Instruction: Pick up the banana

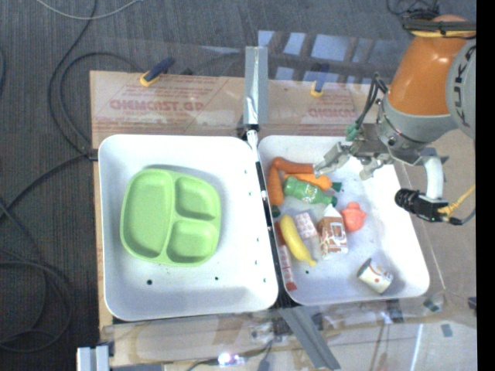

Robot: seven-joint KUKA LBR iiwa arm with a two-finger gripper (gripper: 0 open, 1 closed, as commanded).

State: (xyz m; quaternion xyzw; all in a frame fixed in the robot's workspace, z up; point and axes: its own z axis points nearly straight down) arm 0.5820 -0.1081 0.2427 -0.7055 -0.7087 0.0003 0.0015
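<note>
The banana [296, 239] is seen lying in the right bin [402, 273], near that bin's left wall, stretched at a slant from upper left to lower right. It is flanked on its left by a narrow red-and-white packet [285, 267] that runs along the wall, and on its right by a small pink-and-white packet [306, 225], which appears to touch it. Just beyond that, a brown-and-white carton [332, 236] is placed, with an orange-red toy [353, 216] beside it on the right. Above the banana, a green bottle [308, 191] is laid on its side, and 2 orange carrot-like pieces are found near it: 1 upright along the left wall [274, 186], 1 across the top [291, 165]. A small white cup [375, 277] is tipped over in the bin's lower right corner, well apart from the banana. The gripper [352, 159] is held over the upper part of the right bin, above and to the right of the green bottle, well apart from the banana; its fingers are seen spread open, and nothing is held between them. The left bin [116, 284] is occupied by a green tray [172, 216] divided into 3 compartments.
</note>
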